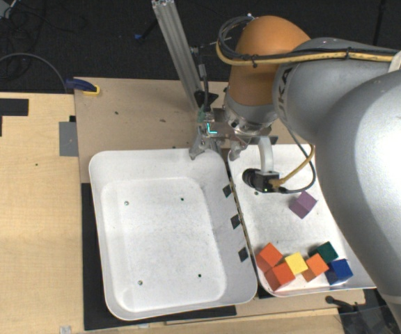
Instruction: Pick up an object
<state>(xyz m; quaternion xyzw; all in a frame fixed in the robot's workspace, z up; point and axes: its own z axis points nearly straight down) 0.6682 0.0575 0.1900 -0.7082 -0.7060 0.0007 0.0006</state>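
Purple block (302,204) lies alone, mid right bin (276,227); mixed-colour blocks (296,264) clustered at its near corner. Gripper (216,142) at far rim, by divider (grip state: cannot tell).

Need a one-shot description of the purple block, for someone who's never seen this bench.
Take the right-hand white bin, the one the grey arm reaches over. The purple block lies alone about midway along it, toward its right side. It is the only purple piece and sits apart from the cluster of orange, yellow, green and blue blocks at the near end.
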